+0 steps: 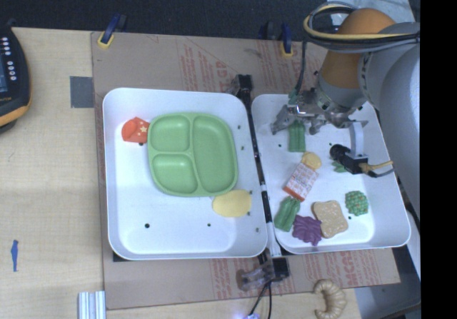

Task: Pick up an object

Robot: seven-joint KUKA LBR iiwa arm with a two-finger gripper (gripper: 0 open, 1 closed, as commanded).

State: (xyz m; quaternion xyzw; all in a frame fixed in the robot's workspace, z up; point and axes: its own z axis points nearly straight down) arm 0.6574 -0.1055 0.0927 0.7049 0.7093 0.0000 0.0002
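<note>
In the overhead view the claw [296,123] hangs low over the back of the right bin [385,232], directly above a small green block [296,139]; whether its fingers are apart or together I cannot tell. The block looks light, stiff and probably smooth plastic, best pinched across its narrow sides near the middle.

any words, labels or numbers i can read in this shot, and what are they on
Nothing reads clearly.
Cardboard sheet under the bins: rows of red printing, too blurred to read.
Small red and white packet in the right bin: a label, too small to read.
Black and orange device at the left edge: buttons and a screen, markings illegible.
Red toy in the left bin: a yellow star, no text.
</note>
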